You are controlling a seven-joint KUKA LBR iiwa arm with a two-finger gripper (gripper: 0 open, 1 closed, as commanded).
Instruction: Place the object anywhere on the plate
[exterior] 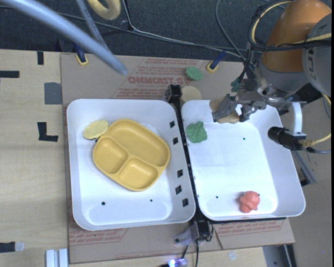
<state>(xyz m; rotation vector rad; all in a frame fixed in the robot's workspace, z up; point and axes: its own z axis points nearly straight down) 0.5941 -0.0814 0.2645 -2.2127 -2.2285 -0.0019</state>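
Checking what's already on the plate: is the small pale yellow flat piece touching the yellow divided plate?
Touching. In the camera view, the pale yellow flat piece lies in the left white bin with its edge meeting the yellow divided plate's upper-left rim, no gap between them.

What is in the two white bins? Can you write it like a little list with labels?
left bin: yellow plastic plate with three compartments; pale yellow flat toy piece beside the plate's upper left edge
right bin: green leaf-shaped toy near the left wall; pink-red lumpy toy near the bottom edge
outside the bins: small green ridged toy on the cardboard above
gripper: over the right bin's top edge; whether it holds anything cannot be told
plate contents: no toy on it
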